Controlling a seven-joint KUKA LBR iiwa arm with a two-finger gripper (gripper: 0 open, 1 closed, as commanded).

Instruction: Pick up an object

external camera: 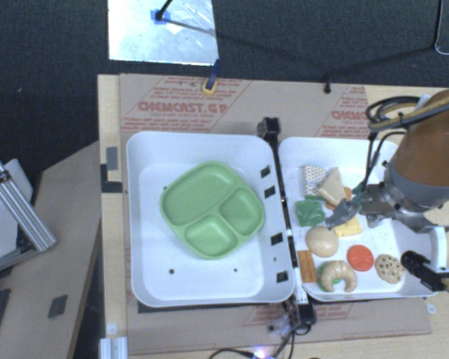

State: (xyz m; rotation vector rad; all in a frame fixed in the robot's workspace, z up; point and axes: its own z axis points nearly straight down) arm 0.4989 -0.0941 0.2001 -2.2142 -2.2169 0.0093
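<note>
The gripper point(343, 214) sat low in the right bin point(299, 152), right-centre of the frame, fingers pointing left over a yellow cheese-like slab point(349, 228) & just beside a green leafy piece point(310, 212). Whether the fingers were spread or clenched can't be told; nothing clearly seen between them.

Other toy food lay around it: a tan wedge point(331, 187) & a pale dotted cracker point(312, 176) just above, a beige round bun point(322, 241) just below, a croissant point(337, 275) near the bin's lower edge, an orange bar point(306, 265) at its left wall, a red disc point(360, 258) & a choc-chip cookie point(388, 268) toward lower right.

The arm point(426, 163), grey w/ orange band, came in from the right edge, cables looping above it.

Left bin point(146, 275), centre frame, held a green 3-compartment plate point(213, 209). Black clips point(269, 129) ran along the seam btw the bins. Both bins rested on a cardboard sheet point(187, 103) w/ red lettering. A silvery foil square point(165, 21) lay top left on the dark floor
</note>
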